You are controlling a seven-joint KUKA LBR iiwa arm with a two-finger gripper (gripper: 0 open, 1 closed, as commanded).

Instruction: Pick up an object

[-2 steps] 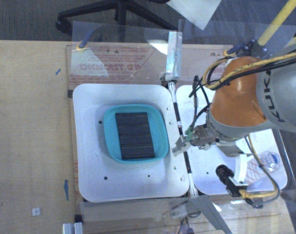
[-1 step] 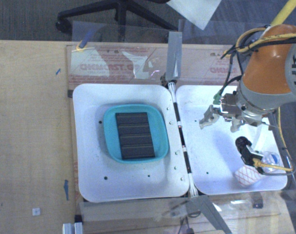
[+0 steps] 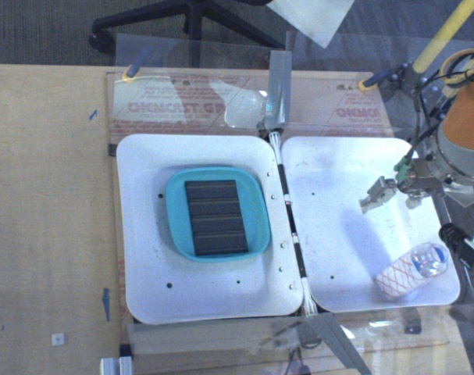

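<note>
The gripper (image 3: 385,194), seemingly spread and pinching nothing, is being held at the frame's right, well above the bottle (image 3: 412,270); a slip off its rounded side is being risked.

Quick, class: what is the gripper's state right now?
Gripper: above the right bin, nothing seen in it; open or closed cannot be told.

Faint reddish lettering runs along the clear panel (image 3: 221,104) standing at the far edge of the bench behind the two bins, one stretch behind each bin. It reads mirrored and washed out from here, so I cannot make out the word. Nothing else carries print I can read.
</note>
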